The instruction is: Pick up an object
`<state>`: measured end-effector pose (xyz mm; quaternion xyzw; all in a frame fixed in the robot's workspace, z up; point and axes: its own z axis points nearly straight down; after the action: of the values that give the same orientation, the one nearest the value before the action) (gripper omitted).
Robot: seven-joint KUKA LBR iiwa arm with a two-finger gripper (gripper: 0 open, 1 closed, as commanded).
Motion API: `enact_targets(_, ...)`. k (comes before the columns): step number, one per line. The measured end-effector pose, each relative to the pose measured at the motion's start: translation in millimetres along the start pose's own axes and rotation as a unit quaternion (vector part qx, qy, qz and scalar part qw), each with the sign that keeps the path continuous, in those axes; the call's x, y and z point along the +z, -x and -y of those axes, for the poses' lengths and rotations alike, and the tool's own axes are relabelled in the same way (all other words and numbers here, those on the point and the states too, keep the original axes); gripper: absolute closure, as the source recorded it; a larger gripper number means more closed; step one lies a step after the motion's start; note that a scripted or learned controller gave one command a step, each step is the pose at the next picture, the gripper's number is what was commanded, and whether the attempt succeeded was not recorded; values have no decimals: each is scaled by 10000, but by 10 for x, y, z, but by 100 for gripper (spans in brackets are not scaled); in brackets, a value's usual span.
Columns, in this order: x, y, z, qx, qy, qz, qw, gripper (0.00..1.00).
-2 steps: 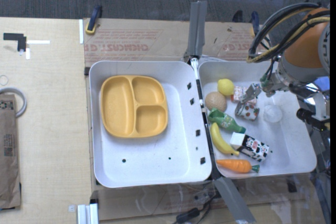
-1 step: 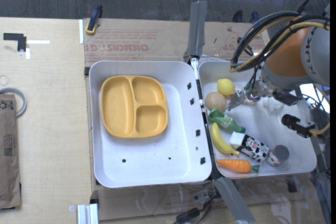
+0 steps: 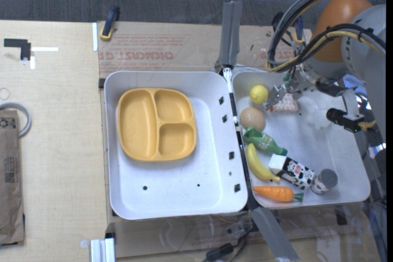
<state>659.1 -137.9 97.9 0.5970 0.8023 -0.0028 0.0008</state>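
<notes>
**Arm Reaches Into Crowded Right Bin**

While a yellow three-compartment plastic plate point(image 3: 156, 124) lies in the left white bin point(image 3: 178, 196), the right white bin point(image 3: 344, 162) holds a yellow lemon point(image 3: 258, 94), a tan egg-shaped ball point(image 3: 252, 119), a green bottle point(image 3: 264, 142), a banana point(image 3: 260, 164), an orange carrot point(image 3: 274, 194) and a cow-patterned carton point(image 3: 296, 172); the gripper point(image 3: 284, 95) hangs beside the lemon, over a pale reddish packet point(image 3: 285, 105); whether it pinches anything cannot be told.

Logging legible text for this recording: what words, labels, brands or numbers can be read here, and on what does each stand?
"CHEMCAST" (partly legible, upside down): red print on the cardboard sheet behind the left bin.
Second red line beneath it: too blurred to read.
Brown paper bag at the left edge: dark print, too small to read.
Cow-patterned carton in the right bin: no readable text.
</notes>
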Motion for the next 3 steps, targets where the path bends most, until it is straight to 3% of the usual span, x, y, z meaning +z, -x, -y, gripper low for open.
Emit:
enact_targets(1,-123,14,-25,-8,50,34,10000,100)
enact_targets(2,-1147,-821,-250,-1049,30,-7,9945,100)
enact_targets(3,-938,-763,-188,-409,10,-16,9992,100)
